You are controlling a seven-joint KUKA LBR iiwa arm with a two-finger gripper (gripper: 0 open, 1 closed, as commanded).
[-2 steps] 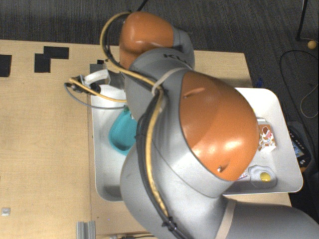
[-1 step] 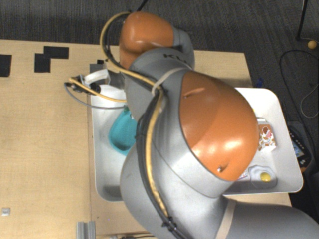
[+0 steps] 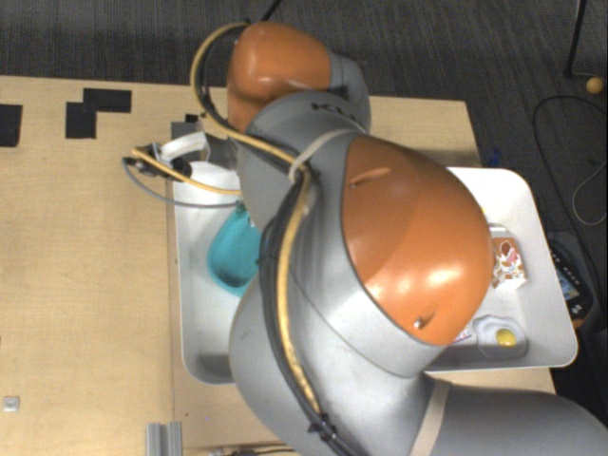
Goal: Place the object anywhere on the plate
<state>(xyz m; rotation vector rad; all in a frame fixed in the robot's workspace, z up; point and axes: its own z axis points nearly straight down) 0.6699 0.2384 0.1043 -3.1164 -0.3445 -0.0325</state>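
Observation:
The arm's grey and orange body covers most of the view, reaching over the left bin (image 3: 195,283). A teal plate (image 3: 233,252) shows partly in that bin, at the arm's left edge; the rest of it is hidden under the arm. In the right bin (image 3: 532,255), a white object with red and orange markings (image 3: 505,262) lies beside the arm, and a pale object with a yellow spot (image 3: 503,335) sits near the bin's front corner.
Cables (image 3: 157,164) loop off the arm over the left bin's far corner. The tan bench (image 3: 76,274) spreads to the left, with black marks along its far edge. Dark carpet lies beyond the bench.

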